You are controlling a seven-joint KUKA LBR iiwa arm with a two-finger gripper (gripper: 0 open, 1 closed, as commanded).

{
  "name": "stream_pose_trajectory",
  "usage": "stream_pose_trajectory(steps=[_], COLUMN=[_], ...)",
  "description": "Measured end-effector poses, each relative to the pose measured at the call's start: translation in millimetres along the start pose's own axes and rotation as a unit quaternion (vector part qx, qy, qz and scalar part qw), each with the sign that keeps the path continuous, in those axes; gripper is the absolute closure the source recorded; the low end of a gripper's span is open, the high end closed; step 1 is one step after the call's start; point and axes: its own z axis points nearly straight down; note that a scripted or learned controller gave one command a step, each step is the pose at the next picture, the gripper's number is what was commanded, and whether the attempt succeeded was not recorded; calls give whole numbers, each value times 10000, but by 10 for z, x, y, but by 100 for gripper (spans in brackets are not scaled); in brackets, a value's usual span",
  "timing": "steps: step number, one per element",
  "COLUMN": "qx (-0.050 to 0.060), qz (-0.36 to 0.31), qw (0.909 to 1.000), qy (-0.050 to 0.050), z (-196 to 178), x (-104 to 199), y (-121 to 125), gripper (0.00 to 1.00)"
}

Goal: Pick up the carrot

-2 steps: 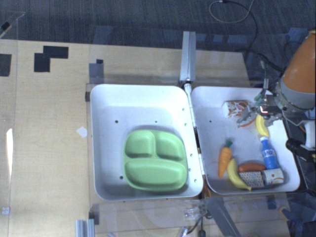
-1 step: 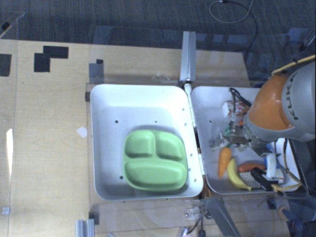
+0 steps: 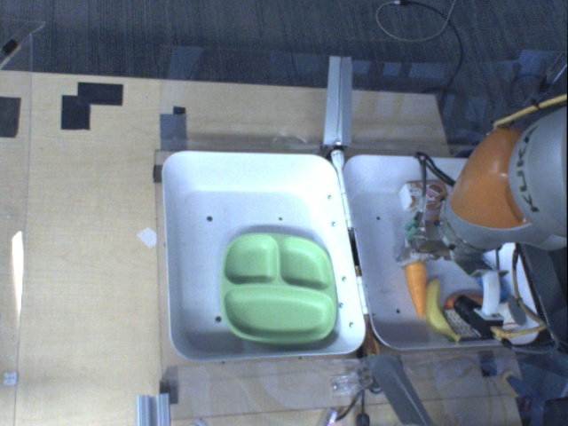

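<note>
Left bin (image 3: 195, 193): plain white. Divided plate (image 3: 280, 287) inside it: uniform light green. Right of that bin: carrot (image 3: 415, 288) orange; banana (image 3: 433, 306) yellow; arm band (image 3: 484, 185) orange.

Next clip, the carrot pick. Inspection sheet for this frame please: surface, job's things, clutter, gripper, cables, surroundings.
Surface: pale wooden bench bearing a left bin and a right bin, both white, side by side.
Job's things: carrot lies in the right bin near its front wall, thick end toward the gripper.
Clutter: green divided tray in the left bin; banana close beside the carrot.
Grippers: gripper low in the right bin at the carrot's thick end; whether it grips cannot be told.
Cables: thin cable looped on the floor.
Surroundings: dark carpet; black marks on the bench; metal post behind the bins' join.
</note>
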Motion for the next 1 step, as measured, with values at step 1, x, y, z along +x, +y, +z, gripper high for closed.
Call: stream_pose_trajectory(steps=[1], qx=[69], qz=[-803], qw=[9968], qy=[2], z=[-830], x=[491], y=[962], gripper=[100])
